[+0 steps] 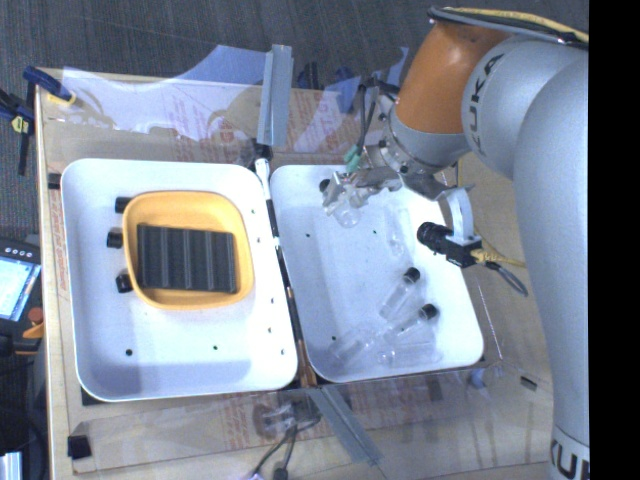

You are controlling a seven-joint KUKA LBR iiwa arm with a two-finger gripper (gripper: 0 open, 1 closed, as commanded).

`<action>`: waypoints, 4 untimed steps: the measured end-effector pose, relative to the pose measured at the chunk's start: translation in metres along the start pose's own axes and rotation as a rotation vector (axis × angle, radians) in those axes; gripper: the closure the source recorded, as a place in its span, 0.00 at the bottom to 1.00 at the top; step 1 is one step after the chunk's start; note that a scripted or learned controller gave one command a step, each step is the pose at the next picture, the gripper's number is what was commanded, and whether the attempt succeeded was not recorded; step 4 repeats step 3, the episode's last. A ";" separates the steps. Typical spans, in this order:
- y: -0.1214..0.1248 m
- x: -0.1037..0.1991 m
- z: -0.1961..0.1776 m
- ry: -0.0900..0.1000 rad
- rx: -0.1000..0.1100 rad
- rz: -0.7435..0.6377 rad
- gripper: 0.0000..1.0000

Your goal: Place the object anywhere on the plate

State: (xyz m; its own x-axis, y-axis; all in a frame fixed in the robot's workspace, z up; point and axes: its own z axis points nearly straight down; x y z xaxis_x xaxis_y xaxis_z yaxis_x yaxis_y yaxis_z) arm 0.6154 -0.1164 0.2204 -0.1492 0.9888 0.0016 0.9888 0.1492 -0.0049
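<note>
The gripper [348,190] hung over the upper left part of the right bin [310,298], close to that bin's far rim and near the divide between the two bins. Something clear and glassy showed at its tip, but whether the tool was open, closed or gripping could not be told. Above it rose the orange band [445,73] and the grey arm [530,168], which covered the bin's upper right corner and the bench beyond.

Several clear vials with dark caps [405,313] lay loose in the lower right part of the right bin, some touching one another near the front rim; exactly how many could not be told. The middle and left of that bin's floor lay bare.

The yellow plate [150,213] sat in the left bin [180,368], toward its upper left, with a dark ribbed insert [190,258] in its well. Bare white floor lay in front of and right of the plate.

Both bins rested on a wooden bench [180,433] with clear plastic sheeting [140,108] behind them and dark floor [150,8] beyond.
</note>
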 end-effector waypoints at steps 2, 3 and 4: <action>0.023 0.029 0.029 -0.001 -0.001 -0.271 0.00; 0.019 0.087 -0.038 -0.002 -0.004 -0.288 0.00; 0.019 0.087 -0.038 -0.002 -0.004 -0.288 0.00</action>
